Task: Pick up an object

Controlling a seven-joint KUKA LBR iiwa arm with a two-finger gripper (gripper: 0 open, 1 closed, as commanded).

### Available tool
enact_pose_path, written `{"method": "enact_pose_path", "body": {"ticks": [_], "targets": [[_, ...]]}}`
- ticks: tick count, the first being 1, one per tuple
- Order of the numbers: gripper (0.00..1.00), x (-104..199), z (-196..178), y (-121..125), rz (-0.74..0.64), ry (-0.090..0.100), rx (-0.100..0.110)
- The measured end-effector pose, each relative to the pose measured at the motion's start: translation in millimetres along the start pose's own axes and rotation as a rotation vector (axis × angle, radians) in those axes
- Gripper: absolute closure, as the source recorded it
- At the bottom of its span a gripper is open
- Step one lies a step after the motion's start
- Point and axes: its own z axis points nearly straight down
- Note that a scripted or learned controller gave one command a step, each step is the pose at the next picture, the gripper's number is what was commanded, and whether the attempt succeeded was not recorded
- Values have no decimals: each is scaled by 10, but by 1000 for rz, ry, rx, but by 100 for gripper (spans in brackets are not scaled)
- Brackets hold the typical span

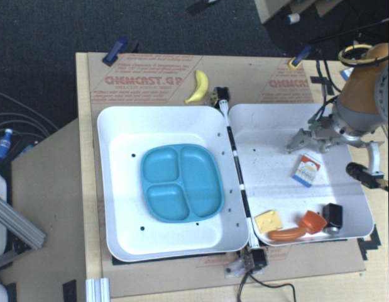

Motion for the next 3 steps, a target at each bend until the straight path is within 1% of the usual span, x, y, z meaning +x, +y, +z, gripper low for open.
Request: {"method": "enact_pose_path", "body": {"ticks": [1, 2, 3], "targets": [[0, -98, 5, 372, -5, 13, 4], [0, -108, -15, 147, -5, 9, -3], [0, -54, 5, -365, -1, 3, 1]]}}
